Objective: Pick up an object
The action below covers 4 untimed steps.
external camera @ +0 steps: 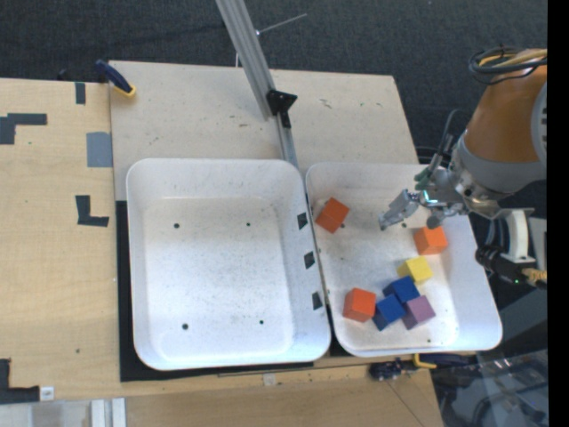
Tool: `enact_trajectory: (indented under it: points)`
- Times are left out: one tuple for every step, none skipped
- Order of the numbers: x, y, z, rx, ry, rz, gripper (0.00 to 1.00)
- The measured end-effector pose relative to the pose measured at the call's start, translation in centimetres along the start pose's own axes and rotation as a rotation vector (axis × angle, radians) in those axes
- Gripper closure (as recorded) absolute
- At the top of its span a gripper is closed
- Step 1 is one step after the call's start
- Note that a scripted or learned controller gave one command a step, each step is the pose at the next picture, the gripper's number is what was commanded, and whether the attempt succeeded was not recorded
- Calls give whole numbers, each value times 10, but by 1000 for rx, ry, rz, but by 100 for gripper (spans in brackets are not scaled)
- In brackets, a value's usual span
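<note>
The right bin (356, 181) holds several small cubes. An orange cube (332, 214) lies alone near the bin's left wall. A second orange cube (430, 238) sits at the right side, just below my gripper (404, 210), which hangs above the bin floor in its upper right part. Toward the front lie a yellow cube (418, 269), two blue cubes (402, 289) (388, 310), a purple cube (419, 310) and a red-orange cube (360, 304), packed close together. Nothing shows in the gripper.
The left bin (218, 172) stands beside the right one, their rims touching. A slanted metal rail (253, 52) runs from the top down to the gap between the bins. A blue and yellow tool (116, 78) lies at the bench's far left corner.
</note>
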<state>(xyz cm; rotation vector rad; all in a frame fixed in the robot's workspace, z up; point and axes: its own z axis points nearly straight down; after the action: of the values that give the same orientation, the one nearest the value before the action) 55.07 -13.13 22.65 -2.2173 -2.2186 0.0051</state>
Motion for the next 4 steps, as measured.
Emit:
enact_trajectory:
  points:
    - [0, 1, -2, -4, -1, -1, 0]
    - [3, 10, 50, 1, -1, -1, 0]
    - [2, 5, 115, 3, -1, 0, 0]
    - [2, 4, 136, -1, -1, -1, 0]
